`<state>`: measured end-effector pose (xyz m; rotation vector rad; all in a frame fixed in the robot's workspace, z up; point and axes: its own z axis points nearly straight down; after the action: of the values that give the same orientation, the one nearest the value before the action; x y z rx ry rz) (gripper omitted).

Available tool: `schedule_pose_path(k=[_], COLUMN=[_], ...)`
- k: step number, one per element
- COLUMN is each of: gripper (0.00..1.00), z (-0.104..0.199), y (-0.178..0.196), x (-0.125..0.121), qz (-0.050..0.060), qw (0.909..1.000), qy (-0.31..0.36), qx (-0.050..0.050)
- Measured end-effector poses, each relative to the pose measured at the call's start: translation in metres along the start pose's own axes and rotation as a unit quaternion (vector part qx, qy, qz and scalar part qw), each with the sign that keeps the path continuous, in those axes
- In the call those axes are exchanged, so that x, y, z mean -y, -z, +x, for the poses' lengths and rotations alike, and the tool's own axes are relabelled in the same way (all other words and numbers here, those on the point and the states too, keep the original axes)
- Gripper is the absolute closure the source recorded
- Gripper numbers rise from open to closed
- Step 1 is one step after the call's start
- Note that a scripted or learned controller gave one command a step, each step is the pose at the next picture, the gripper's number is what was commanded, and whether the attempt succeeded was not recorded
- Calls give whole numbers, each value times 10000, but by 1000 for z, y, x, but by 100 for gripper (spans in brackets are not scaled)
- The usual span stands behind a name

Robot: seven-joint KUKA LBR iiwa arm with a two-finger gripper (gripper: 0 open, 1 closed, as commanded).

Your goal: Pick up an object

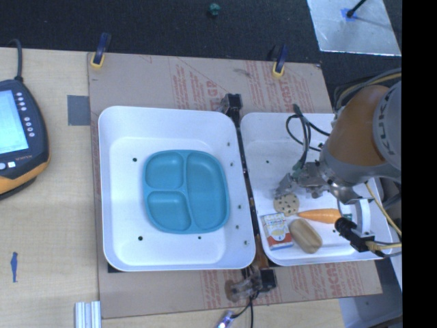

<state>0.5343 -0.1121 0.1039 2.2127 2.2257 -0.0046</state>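
Cardboard covers the bench under two white bins; in the right bin (273, 130) the tool (295, 181) hangs just above a round cracker (286, 203), its opening hard to tell. Right of the cracker lies a carrot (318, 216), long axis left-right, tip pointing left.

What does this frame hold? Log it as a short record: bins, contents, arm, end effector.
left bin: shallow white bin holding a blue three-compartment plastic plate
right bin: shallow white bin holding a round tan cookie, an orange carrot, a small printed box, a brown bread roll
arm: grey with orange band, over right bin
end effector: low, just above the cookie; grip state unclear
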Motion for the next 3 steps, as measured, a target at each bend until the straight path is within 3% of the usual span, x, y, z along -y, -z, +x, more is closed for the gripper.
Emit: schedule_pose_path(k=[1, 2, 3], gripper=[100, 0, 0], z=[-1, -1, 19], y=[10, 10, -13], x=[0, 0, 0], qz=[5, 3, 28], qw=[10000, 10000, 10000], qy=[10, 10, 1], qx=[12, 12, -22])
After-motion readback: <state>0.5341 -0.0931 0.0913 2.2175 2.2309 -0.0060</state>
